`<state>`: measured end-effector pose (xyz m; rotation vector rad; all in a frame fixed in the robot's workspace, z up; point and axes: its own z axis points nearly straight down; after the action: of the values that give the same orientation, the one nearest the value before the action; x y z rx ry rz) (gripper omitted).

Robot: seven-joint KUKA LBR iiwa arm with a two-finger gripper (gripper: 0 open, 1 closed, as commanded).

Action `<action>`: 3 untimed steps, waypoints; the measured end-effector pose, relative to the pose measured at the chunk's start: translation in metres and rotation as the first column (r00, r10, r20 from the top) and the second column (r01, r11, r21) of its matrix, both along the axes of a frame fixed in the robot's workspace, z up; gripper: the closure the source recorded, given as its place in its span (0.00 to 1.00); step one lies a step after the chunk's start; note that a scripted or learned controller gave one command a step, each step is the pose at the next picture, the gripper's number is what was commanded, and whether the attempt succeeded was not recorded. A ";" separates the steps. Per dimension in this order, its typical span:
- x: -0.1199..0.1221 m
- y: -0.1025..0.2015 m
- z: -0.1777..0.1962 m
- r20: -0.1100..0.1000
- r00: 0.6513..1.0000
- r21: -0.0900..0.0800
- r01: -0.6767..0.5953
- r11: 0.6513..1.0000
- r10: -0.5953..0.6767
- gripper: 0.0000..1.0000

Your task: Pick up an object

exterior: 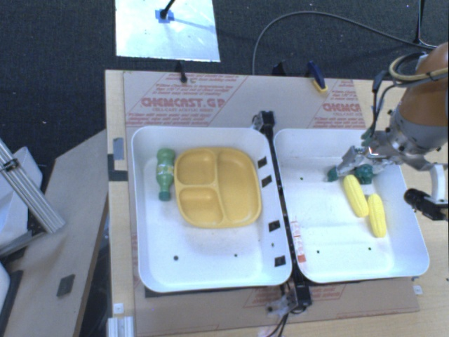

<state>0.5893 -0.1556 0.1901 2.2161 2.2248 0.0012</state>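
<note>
We see two yellow corn cobs lying in the right bin (330, 269), which we take as our landmark. One corn cob (356, 194) lies slanted in the bin's right half, and the second corn cob (377, 214) lies just beside it, nearer the bin's right wall and a little closer to the bin's near edge. A small dark green object (363, 173) sits just above the first cob's upper end, toward the far side of the bin; it is partly hidden, so we cannot tell what it is.

The pincer (359, 161) hangs low over that far right part of the bin, right at the green object. We cannot tell whether it is apart or together. The grey arm (421, 114) with its orange band reaches in across the bin's right wall.

To the left of the right bin, touching it along a shared edge, stands the left bin (203, 272). In it lies a yellow divided plate (216, 187), and a green bottle (165, 173) lies just beside the plate, on the side away from the right bin. Both bins rest on the worktop (210, 97).
</note>
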 end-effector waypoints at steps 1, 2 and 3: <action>-0.001 0.007 -0.061 -0.005 1.000 0.001 0.001 1.000 -0.001 0.00; 0.005 0.004 -0.097 0.019 1.000 -0.009 0.003 1.000 -0.003 0.00; 0.008 0.004 -0.083 0.028 1.000 -0.009 0.001 1.000 -0.001 1.00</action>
<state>0.5971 -0.1511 0.1066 2.1988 2.2049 0.0220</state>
